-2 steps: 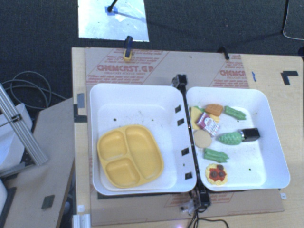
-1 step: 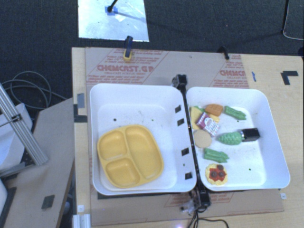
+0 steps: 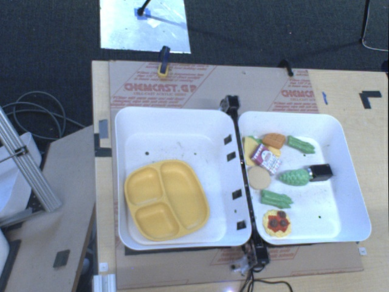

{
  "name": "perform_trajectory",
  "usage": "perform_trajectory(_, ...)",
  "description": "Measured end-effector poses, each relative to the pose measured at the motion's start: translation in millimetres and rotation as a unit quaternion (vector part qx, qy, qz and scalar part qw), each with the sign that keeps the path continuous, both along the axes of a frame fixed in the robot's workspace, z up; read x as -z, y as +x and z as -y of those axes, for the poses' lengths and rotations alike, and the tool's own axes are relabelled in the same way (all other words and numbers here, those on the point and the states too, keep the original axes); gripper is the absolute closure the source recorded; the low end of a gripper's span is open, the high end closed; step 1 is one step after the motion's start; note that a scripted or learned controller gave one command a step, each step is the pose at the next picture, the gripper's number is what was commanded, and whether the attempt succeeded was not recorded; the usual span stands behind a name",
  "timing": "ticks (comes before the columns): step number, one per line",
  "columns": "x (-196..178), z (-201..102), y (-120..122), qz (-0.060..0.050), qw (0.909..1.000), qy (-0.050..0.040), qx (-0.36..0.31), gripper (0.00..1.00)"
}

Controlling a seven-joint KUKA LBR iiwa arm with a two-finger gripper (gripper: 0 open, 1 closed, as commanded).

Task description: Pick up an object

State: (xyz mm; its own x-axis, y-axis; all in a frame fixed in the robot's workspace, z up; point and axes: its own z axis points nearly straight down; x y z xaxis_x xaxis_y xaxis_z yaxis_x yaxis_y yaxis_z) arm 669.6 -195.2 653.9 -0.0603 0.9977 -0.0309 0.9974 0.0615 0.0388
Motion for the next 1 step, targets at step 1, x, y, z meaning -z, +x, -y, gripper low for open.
perform_trajectory(1, 0.5, 0.0, 0.0, -0.001, 1.0000, 0.0000, -0.001, 0.00)
